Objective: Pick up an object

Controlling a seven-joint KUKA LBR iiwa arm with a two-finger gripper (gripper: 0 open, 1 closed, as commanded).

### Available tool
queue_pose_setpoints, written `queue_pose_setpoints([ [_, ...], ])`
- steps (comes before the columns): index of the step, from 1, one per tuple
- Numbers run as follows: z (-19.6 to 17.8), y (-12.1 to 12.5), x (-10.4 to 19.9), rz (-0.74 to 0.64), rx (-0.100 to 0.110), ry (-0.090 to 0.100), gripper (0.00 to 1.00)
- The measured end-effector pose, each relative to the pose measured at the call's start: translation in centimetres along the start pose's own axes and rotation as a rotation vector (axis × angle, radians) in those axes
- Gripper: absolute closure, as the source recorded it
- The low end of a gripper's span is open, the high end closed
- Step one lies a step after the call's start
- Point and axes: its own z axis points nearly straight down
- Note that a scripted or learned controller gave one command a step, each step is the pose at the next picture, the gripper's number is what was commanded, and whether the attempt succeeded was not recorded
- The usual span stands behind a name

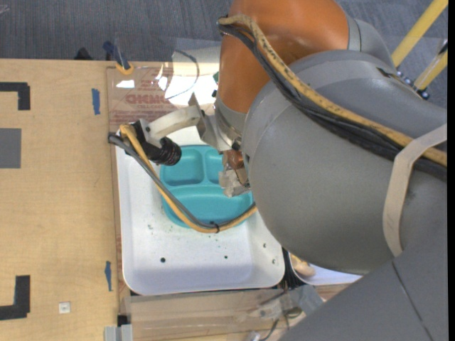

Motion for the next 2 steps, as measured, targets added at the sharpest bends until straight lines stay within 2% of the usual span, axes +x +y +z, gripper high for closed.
queue_pose_setpoints([
  [1,12.0,4.8,0.8,-0.019,-0.008,-0.023,1.00],
  [2,-0.7,1.6,1.0,-0.004,0.000,0.001,1.00],
])
